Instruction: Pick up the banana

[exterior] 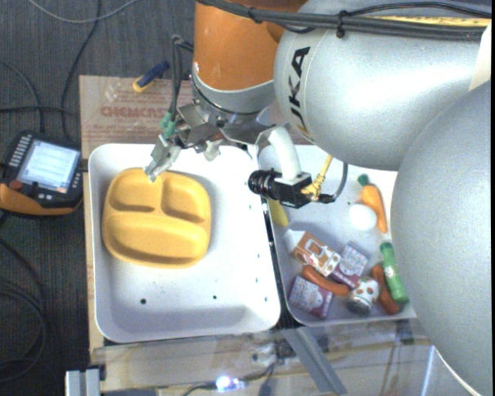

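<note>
Camera view: claw [155, 170] sits low over the left bin [181, 324], tip at the back left corner of the yellow tray [157, 217]. Can't tell how far open it is, or whether it has hold of anything; the metal tip is too thin and cluttered with green fittings to read.

Tray: moulded yellow plastic, rounded square, matte, three shallow compartments, lying flat in the bin's left half. Bin itself is smooth white plastic, shallow, rounded corners, a few dark specks on the floor.

Banana [277, 214]: looks like the yellow strip at the divider between the two bins, on the right bin's left edge. Mostly hidden under a black cylindrical module [279, 186] with a brass connector hanging off the wrist. Well apart from the claw, across the tray.

Right bin [338, 318]: crowded.
- orange carrot [376, 206] against the far wall, white ball [361, 217] touching it
- printed orange packet [317, 254], purple packet [311, 295], both glossy
- green bottle-like item [393, 277] at the right side

Arm's grey shell and orange band cover the top of both bins and most of the right bin's far side.

Around: cardboard sheet [120, 106] under the bins, teach pendant [37, 176] on dark carpet to the left, screen lit.
</note>
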Controlling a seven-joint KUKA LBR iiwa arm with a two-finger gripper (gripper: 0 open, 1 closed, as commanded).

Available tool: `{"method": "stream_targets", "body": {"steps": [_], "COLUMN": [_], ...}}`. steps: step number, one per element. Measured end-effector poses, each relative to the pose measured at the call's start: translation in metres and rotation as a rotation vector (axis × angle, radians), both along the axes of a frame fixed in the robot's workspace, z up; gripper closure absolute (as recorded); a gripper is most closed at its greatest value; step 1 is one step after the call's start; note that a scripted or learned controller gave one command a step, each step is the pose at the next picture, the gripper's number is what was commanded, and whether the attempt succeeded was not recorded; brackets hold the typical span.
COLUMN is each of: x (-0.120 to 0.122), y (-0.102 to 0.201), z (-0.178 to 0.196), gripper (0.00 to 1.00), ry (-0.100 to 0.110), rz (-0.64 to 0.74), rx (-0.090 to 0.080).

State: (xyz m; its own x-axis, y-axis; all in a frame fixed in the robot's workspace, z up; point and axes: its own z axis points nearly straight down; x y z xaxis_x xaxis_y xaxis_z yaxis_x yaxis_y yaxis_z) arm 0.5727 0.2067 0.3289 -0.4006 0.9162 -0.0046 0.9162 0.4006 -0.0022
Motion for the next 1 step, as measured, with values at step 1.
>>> {"method": "stream_targets", "body": {"steps": [1], "x": [0.0307], "y": [0.0150], "z": [0.0426], "gripper": [0.00], "ry": [-0.001], "rz": [0.173], "rx": [0.001]}}
